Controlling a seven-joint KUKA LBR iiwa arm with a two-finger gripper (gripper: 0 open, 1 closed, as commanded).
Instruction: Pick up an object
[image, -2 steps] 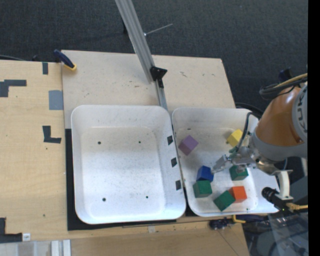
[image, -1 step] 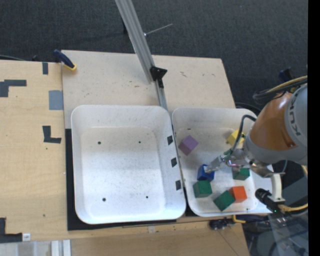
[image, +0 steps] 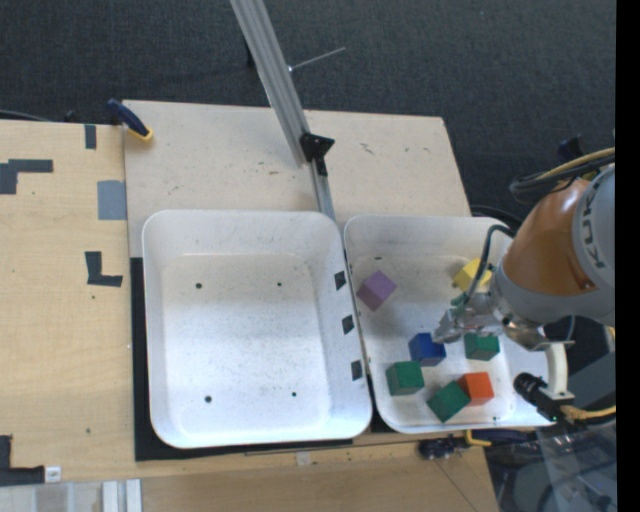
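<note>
Blocks are all in the right bin (image: 425, 228), lower right of the frame; the left bin (image: 240, 225) sits beside it. Going left to right: purple block (image: 376, 289) up top by itself, green block (image: 405, 377), blue block (image: 426, 348), another green one (image: 449, 401) touching the orange block (image: 477, 386), a yellow one (image: 468, 271). Gripper (image: 458, 327) is down just beside the blue block; can't tell its state.

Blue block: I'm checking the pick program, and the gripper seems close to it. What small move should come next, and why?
Probably a short descent straight onto the blue block. The gripper sits just above and right of it in the right bin, with nothing visibly between its fingers.
</note>
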